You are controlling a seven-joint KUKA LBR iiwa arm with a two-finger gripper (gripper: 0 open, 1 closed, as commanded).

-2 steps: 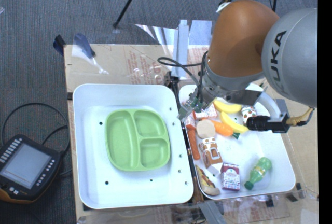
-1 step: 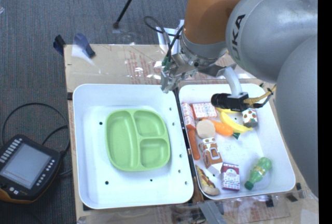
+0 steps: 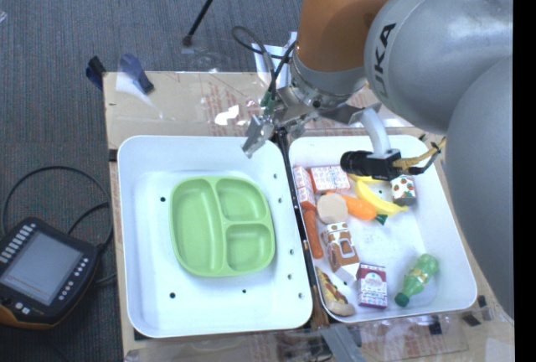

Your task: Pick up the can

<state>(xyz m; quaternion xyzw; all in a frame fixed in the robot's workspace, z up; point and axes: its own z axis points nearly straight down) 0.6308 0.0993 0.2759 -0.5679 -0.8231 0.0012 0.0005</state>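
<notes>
Camera view: can (image 3: 340,246) apparently lies pointing near-to-far.

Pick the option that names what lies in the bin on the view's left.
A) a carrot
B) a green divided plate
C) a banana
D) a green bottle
B: the green divided plate lies in the left-hand bin, while the banana, the carrot and the green bottle all lie in the right-hand bin.

The grey arm (image 3: 444,33), orange band (image 3: 343,4) above its wrist, slants down leftward; its gripper (image 3: 256,134) hangs over the left bin's (image 3: 201,141) rear right corner.
</notes>
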